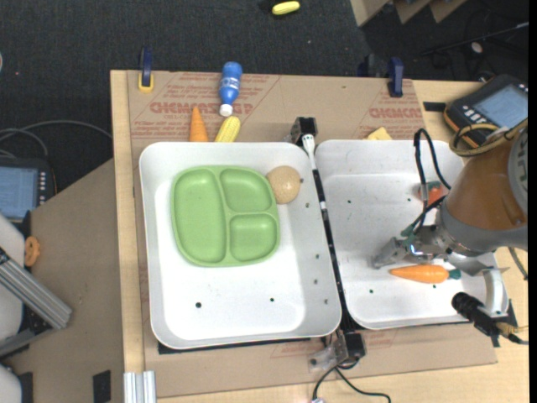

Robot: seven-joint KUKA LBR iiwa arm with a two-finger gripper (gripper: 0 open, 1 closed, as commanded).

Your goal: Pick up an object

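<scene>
tool (401, 254) low in right bin (369, 225), lower right of frame, finger state cannot be told | toy carrot (418, 273) lies flat just below the tool, close to it, near bin's lower rim | open white floor left and above in right bin | left bin (226, 309) holds green divided plate (225, 215), beige ball (284, 182)

The white bins (168, 225) are looking like smooth, faintly glossy plastic; the green divided plate (225, 215) is showing matt plastic; the bench (277, 99) is appearing as printed cardboard.
</scene>
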